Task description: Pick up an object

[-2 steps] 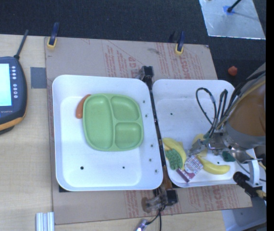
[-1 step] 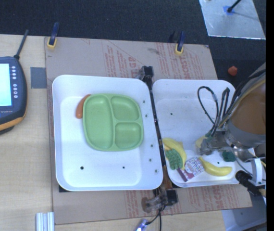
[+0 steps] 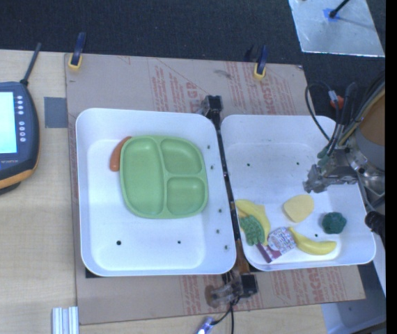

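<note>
Left bin [image 3: 94, 186]: green divided plate [image 3: 164, 176], orange item [image 3: 115, 154] tucked at its left edge. Right bin [image 3: 268, 138]: tool [image 3: 322, 177] low over right side, grip state indeterminable, nothing visibly held. Just below tool, pale yellow piece [image 3: 299, 207]; nearby, yellow banana [image 3: 315, 244], dark green ball [image 3: 334, 222], wrapped item [image 3: 281, 240].

From my feed the arm [image 3: 369, 127] shows a rounded orange-brown section at the frame edge, with grey metal below it. Several black cables [image 3: 324, 117] loop off it, one with a small red-orange connector. The end effector [image 3: 322, 179] is a grey metallic block, boxy with dull silver faces. I can't make out screws or markings at this resolution.
</note>
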`<state>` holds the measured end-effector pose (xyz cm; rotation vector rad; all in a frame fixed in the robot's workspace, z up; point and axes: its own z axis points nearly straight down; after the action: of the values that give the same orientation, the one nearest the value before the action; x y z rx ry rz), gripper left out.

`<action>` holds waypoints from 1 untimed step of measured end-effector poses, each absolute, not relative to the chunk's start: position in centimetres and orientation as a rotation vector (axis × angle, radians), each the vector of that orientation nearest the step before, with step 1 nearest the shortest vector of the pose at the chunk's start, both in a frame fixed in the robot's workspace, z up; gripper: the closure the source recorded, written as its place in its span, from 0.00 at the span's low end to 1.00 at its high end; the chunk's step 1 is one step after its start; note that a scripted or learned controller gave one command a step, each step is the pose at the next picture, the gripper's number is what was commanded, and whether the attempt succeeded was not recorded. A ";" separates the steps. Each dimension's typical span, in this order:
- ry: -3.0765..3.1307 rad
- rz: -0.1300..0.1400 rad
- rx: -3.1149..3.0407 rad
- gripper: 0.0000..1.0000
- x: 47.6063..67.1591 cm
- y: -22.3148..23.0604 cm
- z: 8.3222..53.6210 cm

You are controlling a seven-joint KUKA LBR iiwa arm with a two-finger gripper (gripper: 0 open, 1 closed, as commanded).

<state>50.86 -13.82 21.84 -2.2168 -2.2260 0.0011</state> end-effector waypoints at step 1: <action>-2.225 0.002 -2.216 0.00 50.8 -13.8 21.8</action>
<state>50.82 -13.81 21.78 -2.2161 -2.2247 0.0018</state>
